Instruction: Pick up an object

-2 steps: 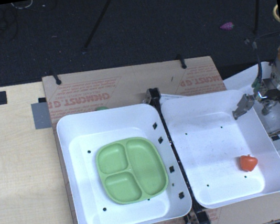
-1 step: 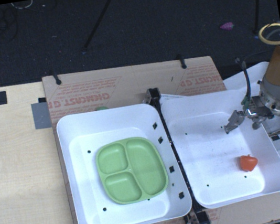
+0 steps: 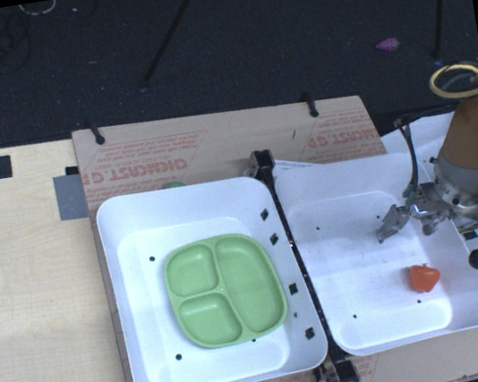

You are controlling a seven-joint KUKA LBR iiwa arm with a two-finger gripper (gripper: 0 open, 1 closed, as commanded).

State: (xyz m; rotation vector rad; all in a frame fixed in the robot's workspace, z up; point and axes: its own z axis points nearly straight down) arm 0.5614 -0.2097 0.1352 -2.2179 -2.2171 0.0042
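Fingers (image 3: pixel 388 226) of the gripper (image 3: pixel 398 220) hover over the right bin (image 3: pixel 372 336); whether they are spread cannot be told. Target: small red object (image 3: pixel 423 277), at 5 o'clock from them, well apart. It looks light, rounded, possibly slippery. Grasp across its widest middle.

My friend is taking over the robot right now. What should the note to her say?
Tool: over the right bin, toward its far right side, with nothing seen between its fingers; open or shut is unclear.
Small red object: lies on the right bin's floor, nearer the front than the tool and apart from it.
Green divided plate: lies flat in the left bin.
Done: nothing picked up yet.
Left: go down onto an object, grip it, lift it.
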